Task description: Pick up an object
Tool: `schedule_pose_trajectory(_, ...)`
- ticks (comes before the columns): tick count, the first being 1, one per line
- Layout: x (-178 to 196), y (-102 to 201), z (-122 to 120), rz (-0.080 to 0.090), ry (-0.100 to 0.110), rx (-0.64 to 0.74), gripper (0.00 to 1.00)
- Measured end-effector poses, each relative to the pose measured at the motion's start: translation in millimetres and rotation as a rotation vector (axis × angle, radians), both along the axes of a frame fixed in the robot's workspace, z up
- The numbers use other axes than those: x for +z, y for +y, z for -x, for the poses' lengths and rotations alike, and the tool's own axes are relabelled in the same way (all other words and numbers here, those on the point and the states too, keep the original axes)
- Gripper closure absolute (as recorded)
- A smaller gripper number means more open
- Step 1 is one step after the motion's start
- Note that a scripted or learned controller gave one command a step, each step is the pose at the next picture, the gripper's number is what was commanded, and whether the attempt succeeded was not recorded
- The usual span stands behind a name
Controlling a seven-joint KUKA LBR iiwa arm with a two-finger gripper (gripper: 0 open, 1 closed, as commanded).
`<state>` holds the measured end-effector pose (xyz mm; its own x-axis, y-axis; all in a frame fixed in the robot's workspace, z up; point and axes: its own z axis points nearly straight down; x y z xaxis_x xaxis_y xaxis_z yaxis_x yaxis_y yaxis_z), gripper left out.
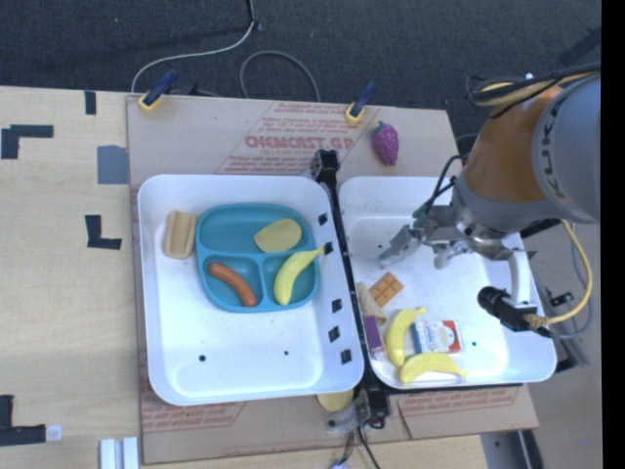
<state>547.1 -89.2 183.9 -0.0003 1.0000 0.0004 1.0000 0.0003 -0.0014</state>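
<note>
Two spread fingers of the gripper [422,245] hover over the right bin's [363,195] bare upper floor.

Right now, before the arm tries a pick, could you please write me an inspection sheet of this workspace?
Surface: two white bins, left bin and right bin, side by side on a cardboard sheet.
Job's things: in the right bin, two bananas, a waffle piece, a small packet.
Clutter: blue tray in the left bin holding a sausage, a banana, a yellow piece; bread beside it; purple grapes on the cardboard.
Grippers: gripper open above the right bin, holding nothing.
Cables: white cable behind the bench; yellow cable on the arm.
Surroundings: dark carpet, clamps.
</note>
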Motion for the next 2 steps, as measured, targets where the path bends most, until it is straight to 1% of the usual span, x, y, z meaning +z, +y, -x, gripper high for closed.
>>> schedule_pose_trajectory(1,-99,-12,1,0.004,-0.010,-0.005,0.00)
schedule_pose_trajectory(2,-86,-14,1,0.009,-0.011,-0.003,1.00)
